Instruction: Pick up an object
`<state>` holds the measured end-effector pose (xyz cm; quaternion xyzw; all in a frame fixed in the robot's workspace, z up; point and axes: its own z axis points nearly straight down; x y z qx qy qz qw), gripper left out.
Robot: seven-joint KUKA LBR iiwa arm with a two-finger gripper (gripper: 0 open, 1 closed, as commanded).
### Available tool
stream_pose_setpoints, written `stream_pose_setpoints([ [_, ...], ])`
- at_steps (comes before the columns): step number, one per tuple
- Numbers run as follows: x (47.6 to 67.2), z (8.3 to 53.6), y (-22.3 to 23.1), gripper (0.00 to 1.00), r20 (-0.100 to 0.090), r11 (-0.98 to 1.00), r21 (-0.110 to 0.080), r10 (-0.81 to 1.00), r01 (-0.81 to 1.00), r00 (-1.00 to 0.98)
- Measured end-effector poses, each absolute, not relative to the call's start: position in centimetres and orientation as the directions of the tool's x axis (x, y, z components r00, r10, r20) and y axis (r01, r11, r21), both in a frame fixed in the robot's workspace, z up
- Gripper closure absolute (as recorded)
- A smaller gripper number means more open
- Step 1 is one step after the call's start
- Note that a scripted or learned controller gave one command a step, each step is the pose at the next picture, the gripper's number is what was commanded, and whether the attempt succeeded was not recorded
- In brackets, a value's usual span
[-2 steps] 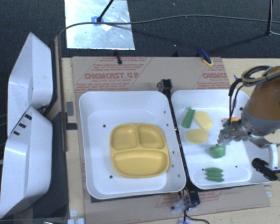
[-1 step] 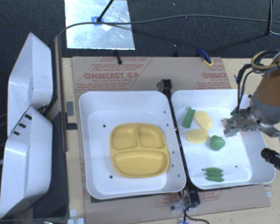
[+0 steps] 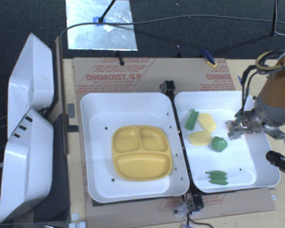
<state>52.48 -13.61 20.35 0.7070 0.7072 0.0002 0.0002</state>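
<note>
The claw (image 3: pixel 235 130) hangs low over the right bin (image 3: pixel 256 177), near its right side, at the end of the grey arm (image 3: pixel 273 102) with its orange band. From where I stand I cannot tell how it is set; it is a small metallic blur and nothing shows in its grip.

Just beside it, to its left, lies a round green piece (image 3: pixel 219 144), the nearest thing to it, though I cannot tell whether they touch. Touching that green piece on its left is a pale yellow piece (image 3: pixel 200 139), and a second yellow piece (image 3: pixel 207 122) sits just above it. A long green piece (image 3: pixel 191 119) lies tilted against the upper yellow one, close to the bin's left wall. Well apart, near the bin's front edge, rest ridged green pods (image 3: pixel 217 177).

In the left bin (image 3: pixel 100 183) sits a yellow divided plate (image 3: pixel 142 151) with three compartments, roughly central.
</note>
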Motion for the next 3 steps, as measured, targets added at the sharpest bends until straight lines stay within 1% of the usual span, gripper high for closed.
stream_pose_setpoints([
  [1,51.7,21.2,-9.0,1.00,0.001,0.004,0.001,1.000,1.000,-0.004],
  [2,52.0,20.5,-3.6,1.00,0.001,0.005,0.000,1.000,1.000,-0.005],
  [3,51.9,20.5,0.7,1.00,0.001,0.004,0.001,1.000,1.000,-0.004],
])
